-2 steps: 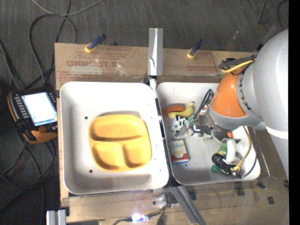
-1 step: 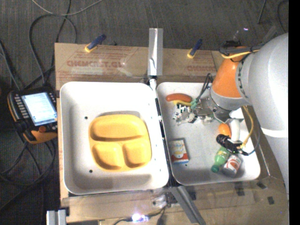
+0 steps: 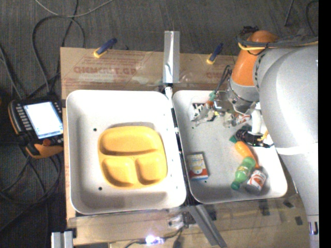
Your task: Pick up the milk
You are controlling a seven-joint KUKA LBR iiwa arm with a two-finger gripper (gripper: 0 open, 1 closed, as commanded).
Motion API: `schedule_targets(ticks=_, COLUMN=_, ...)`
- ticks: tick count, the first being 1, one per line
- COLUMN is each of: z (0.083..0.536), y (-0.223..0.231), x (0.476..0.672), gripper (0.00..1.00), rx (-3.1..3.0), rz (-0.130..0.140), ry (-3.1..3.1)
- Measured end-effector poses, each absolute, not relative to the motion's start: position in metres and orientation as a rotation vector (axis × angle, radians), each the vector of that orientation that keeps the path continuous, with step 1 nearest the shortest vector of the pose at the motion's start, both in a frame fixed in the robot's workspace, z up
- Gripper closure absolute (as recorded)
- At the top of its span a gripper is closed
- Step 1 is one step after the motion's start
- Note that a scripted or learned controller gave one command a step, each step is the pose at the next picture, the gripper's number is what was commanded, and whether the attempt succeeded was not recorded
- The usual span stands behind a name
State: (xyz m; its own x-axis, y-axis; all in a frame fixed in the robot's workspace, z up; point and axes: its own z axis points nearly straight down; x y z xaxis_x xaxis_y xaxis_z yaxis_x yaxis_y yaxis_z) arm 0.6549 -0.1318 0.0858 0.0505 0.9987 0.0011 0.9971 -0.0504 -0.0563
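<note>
The milk (image 3: 197, 166) is a small carton with a pale, blue and yellow face, lying flat near the front left corner of the right bin (image 3: 217, 192). My gripper (image 3: 205, 112) hangs over the far left part of that same bin, well behind the carton and apart from it. Nothing shows between gripper and milk but bare bin floor. The grey arm with its orange band (image 3: 244, 68) comes in from the right and covers the bin's far right corner.
A green bottle (image 3: 242, 172), a red and white can (image 3: 257, 180) and an orange carrot-like piece (image 3: 243, 149) lie together at the right bin's front right. The left bin (image 3: 83, 138) holds a yellow compartment tray (image 3: 133, 155). A tablet (image 3: 39, 119) sits left of the bench.
</note>
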Motion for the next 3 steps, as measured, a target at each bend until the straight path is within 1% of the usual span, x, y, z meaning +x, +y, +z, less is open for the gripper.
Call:
schedule_targets(ticks=1, z=0.0861, y=-0.1286, x=0.6559, gripper=0.00, rx=-2.251, rz=0.073, ry=-2.138)
schedule_targets(ticks=2, z=0.0866, y=-0.1245, x=0.6577, gripper=0.00, rx=-2.147, rz=0.069, ry=-2.267)
schedule_targets(ticks=3, z=0.0879, y=-0.1230, x=0.6626, gripper=0.00, rx=-1.921, rz=0.041, ry=-2.474)
